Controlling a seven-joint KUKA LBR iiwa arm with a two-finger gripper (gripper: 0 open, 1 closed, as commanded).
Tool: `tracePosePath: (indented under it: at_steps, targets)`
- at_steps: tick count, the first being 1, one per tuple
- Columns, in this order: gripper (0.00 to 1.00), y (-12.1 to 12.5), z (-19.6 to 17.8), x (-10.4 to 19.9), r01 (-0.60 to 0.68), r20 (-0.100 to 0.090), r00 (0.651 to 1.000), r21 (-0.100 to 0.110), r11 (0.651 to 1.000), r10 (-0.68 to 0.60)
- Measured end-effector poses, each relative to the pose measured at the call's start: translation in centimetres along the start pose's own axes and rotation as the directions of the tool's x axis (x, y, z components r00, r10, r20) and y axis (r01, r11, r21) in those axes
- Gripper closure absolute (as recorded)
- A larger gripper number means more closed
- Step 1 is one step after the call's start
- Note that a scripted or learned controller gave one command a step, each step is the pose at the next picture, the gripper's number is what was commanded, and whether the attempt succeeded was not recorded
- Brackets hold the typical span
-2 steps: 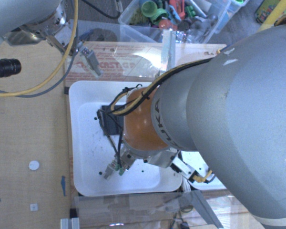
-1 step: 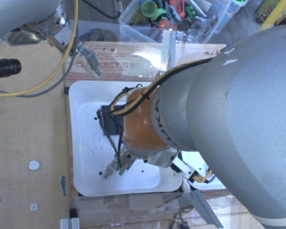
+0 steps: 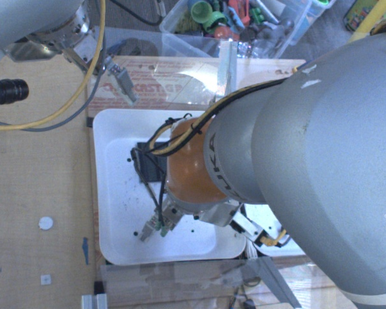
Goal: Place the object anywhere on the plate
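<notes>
Task status cannot be confirmed: neither the object nor the plate can be made out, as the grey arm with its orange wrist band (image 3: 193,166) covers most of the shallow white plastic bin (image 3: 109,192). The gripper (image 3: 153,227) sits low over the bin floor — whether it is wide, narrow or holding anything cannot be told. The placement appears still to be done. Behind the wooden tabletop (image 3: 32,172), a clear plastic crate of coloured toys (image 3: 244,11) stands well apart — no obstruction.
</notes>
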State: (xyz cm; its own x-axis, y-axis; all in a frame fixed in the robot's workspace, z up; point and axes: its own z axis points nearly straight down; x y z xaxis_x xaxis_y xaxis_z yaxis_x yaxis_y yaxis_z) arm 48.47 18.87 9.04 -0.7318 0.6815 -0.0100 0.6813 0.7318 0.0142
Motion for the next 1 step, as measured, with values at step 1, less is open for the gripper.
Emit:
tracePosePath:
  at_steps: [1]
  targets:
    - [0.00, 0.00, 0.00, 0.00, 0.000, 0.000, 1.000, 0.000, 1.000, 0.000]
